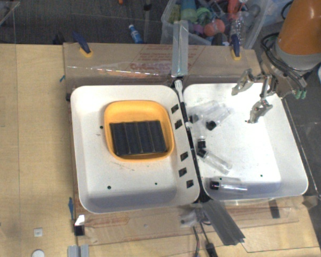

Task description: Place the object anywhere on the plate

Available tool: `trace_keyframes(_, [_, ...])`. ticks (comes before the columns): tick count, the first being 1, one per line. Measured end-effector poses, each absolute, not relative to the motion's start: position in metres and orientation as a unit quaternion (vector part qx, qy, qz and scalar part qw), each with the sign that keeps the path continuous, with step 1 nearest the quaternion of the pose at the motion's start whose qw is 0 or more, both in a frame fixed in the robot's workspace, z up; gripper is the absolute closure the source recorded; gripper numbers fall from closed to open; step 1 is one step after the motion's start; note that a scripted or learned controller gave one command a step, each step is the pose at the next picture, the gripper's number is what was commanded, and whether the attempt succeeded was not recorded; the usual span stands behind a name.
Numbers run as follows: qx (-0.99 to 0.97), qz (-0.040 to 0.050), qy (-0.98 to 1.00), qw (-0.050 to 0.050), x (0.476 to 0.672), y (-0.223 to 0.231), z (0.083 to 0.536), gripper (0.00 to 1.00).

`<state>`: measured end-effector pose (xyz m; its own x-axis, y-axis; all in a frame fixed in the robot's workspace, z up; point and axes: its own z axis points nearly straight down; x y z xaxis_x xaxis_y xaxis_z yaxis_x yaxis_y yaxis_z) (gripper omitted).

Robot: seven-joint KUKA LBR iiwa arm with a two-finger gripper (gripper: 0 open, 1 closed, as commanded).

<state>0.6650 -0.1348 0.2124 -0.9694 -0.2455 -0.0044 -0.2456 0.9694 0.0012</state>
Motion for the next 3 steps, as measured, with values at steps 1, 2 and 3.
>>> trace_keyframes(1, [-0.261, 0.0002, 0.965, 0.004, 0.668, -0.125, 0.211, 0.0])
trace_keyframes(2, [-0.257, 0.0008, 0.966, 0.009, 0.67, -0.125, 0.224, 1.0])
trace_keyframes(3, [-0.087, -0.0005, 0.996, 0.005, 0.668, -0.166, 0.284, 1.0])
